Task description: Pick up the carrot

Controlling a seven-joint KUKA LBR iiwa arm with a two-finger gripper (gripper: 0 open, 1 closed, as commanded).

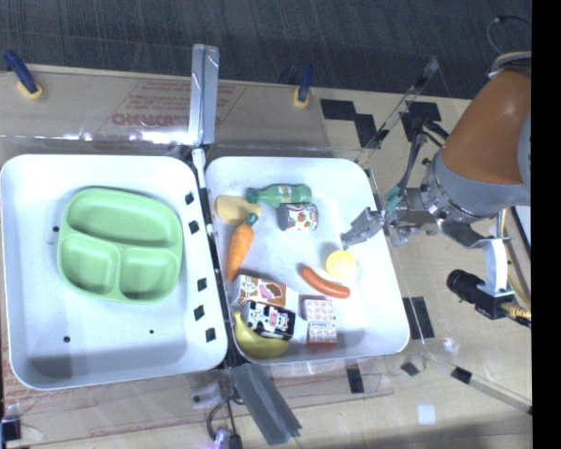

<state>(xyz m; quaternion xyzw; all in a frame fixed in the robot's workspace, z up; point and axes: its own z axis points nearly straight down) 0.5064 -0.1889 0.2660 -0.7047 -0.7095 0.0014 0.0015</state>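
A green divided tray point(122, 244) is seen in the left bin point(19, 279), well to the left of the claw point(360, 227). In the right bin point(379, 293), the carrot point(239, 248) is shown lying near the bin's left wall, its green top tilted up and away, well apart from the claw and slightly below its level. Just above the carrot a pale potato point(230, 209) is found; below it, a patterned carton point(263, 293) and a banana point(258, 346). Closer to the claw a green bottle point(280, 195), a small can point(300, 217), a sausage point(323, 282) and a lemon point(340, 264) are pictured, the lemon just below the claw. Whether the claw is spread or closed cannot be told; nothing is seen held in it.
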